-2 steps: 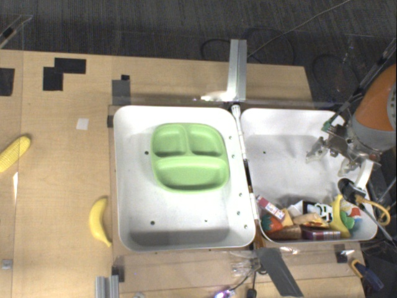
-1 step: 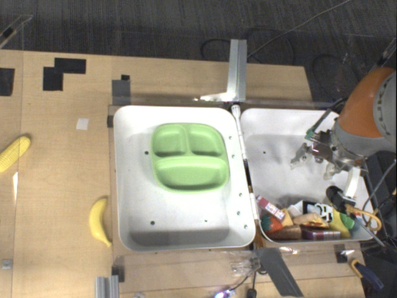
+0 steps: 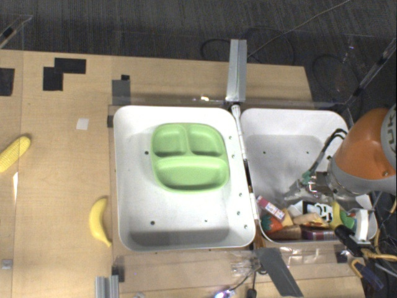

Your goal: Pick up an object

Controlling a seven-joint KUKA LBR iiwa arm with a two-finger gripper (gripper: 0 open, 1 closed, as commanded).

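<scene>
Underneath, a wooden bench on dark carpet; pincer over right bin, grip impossible to tell

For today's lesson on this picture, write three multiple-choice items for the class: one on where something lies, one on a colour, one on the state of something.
1. Where does the divided plate lie?
A. In the left bin
B. In the right bin
C. On the bench outside the bins

2. What colour is the divided plate?
A. Red
B. Green
C. Blue

3. Where is the gripper?
A. Down in the right bin, over the pile of small objects
B. Over the left bin
C. Over the banana

Key: 1 A, the plate sits in the middle of the left bin. 2 B, it is light green. 3 A, the arm reaches low into the right bin's near end.
</scene>
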